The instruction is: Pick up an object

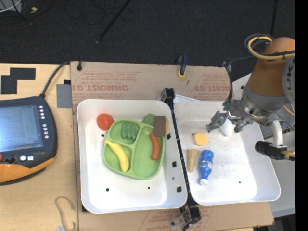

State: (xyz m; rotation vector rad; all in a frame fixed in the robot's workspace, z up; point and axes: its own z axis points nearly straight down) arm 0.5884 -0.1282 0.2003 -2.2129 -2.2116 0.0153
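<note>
The gripper, its fingers spread open and holding nothing, hovers up and to the right of the yellow piece, with the bottle lying lengthwise just below that piece.

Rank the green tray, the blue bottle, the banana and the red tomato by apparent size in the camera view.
1. green tray
2. blue bottle and banana, too alike to rank
3. red tomato

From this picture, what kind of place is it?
Probably a robot test bench: a grey arm with a claw over two white bins, a teach pendant, and toy food like a banana.
</note>
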